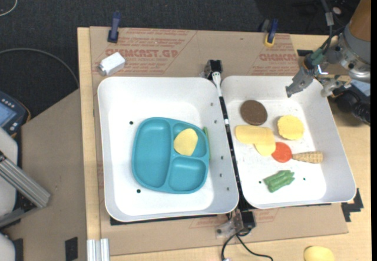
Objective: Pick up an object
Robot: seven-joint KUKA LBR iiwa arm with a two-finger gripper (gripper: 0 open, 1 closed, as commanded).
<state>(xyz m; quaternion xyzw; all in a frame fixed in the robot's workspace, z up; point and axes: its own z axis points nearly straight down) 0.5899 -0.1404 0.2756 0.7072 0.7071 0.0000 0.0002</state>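
Toy foods, among them a brown disc [254, 112], lie in the right bin [339, 154], below and left of my jaws [300, 84], which hover empty at its upper rim; their opening I cannot tell.

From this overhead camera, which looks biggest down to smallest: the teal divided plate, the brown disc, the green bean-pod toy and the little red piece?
Largest to smallest, as they appear:
1. Teal divided plate, by far the biggest.
2. Brown disc.
3. Green bean-pod toy, nearly as long as the disc but thinner.
4. Red piece, partly hidden under a yellow item, so its rank against the pod is unsure.
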